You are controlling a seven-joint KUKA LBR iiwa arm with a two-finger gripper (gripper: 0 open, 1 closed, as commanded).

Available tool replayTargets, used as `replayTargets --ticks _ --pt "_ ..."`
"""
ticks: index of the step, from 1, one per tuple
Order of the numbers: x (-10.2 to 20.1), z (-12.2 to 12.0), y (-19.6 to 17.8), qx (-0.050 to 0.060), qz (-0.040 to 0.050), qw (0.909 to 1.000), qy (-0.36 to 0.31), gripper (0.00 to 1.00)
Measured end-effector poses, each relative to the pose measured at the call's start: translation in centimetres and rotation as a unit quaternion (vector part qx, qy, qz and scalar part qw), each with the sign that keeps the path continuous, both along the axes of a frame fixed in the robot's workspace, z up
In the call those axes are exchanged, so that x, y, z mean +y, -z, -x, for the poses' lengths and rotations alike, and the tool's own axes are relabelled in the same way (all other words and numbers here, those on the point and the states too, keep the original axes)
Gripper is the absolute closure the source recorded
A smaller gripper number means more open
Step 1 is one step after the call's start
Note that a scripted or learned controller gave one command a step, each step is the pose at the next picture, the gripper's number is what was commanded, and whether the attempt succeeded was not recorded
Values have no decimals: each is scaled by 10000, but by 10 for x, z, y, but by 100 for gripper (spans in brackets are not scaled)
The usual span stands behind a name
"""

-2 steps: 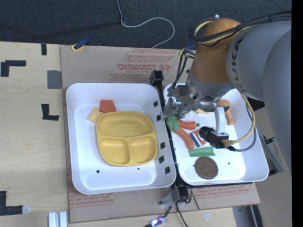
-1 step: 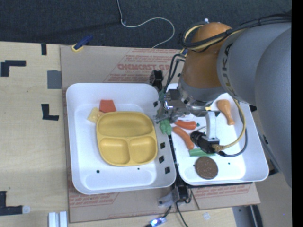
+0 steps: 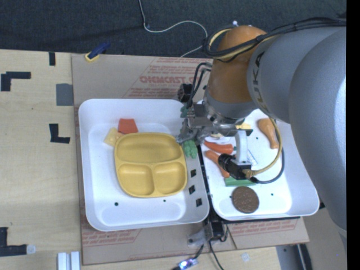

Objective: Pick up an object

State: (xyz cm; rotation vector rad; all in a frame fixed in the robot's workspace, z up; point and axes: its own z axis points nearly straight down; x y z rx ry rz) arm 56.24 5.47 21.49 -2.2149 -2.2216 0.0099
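My gripper (image 3: 190, 133) hangs over the divider between the two white bins, under the orange wrist band. A small green object (image 3: 190, 149) lies directly beneath it at the left bin's right edge; I cannot tell whether they touch. The left bin (image 3: 90, 167) holds a yellow divided plate (image 3: 151, 165), a red-orange block (image 3: 127, 126) and a small pale yellow piece (image 3: 111, 136). In the right bin (image 3: 298, 198) are an orange carrot-like piece (image 3: 219, 148), a curved orange piece (image 3: 269, 133), a brown round disc (image 3: 245, 199) and a green flat piece (image 3: 233, 181).
The big grey arm (image 3: 304, 94) covers the right bin's back and right side. A black cable with a plug (image 3: 228, 165) loops over the right bin. Both bins rest on cardboard (image 3: 146, 77) on the wooden bench. A thin cable (image 3: 169, 27) trails behind.
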Motion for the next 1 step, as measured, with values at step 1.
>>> replayTargets --ticks 1 --pt "-6 12 -3 5 0 10000 8 100"
